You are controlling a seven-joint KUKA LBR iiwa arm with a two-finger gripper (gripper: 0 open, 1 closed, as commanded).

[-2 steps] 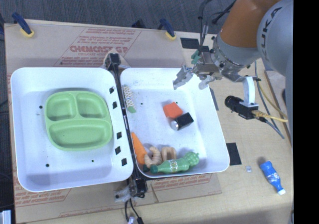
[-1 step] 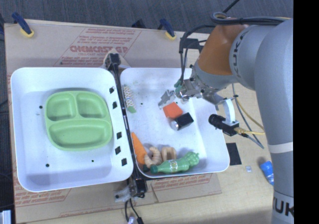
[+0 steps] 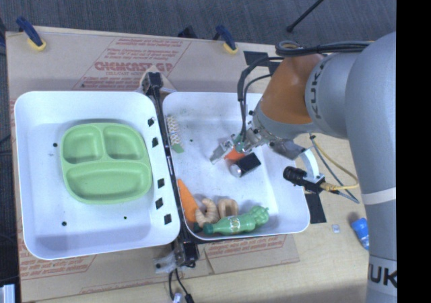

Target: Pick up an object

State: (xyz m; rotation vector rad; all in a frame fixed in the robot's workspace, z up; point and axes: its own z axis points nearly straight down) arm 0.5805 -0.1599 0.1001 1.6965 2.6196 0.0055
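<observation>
Two white bins sit side by side on the bench. The left bin (image 3: 30, 160) holds one green divided plate (image 3: 106, 161) with three compartments. The right bin (image 3: 202, 103) holds several things — one orange carrot (image 3: 188, 201) against the dividing wall, one green bottle-shaped toy (image 3: 237, 223) along the near edge, a cluster of tan rings (image 3: 217, 210) just behind it, and a small pale ridged piece (image 3: 175, 131) near the divider. The gripper (image 3: 232, 151) is down in the right bin, touching an orange object (image 3: 234, 155) beside a black block (image 3: 245, 164) — how far the pincer is open, or whether it grips anything, cannot be told.
</observation>
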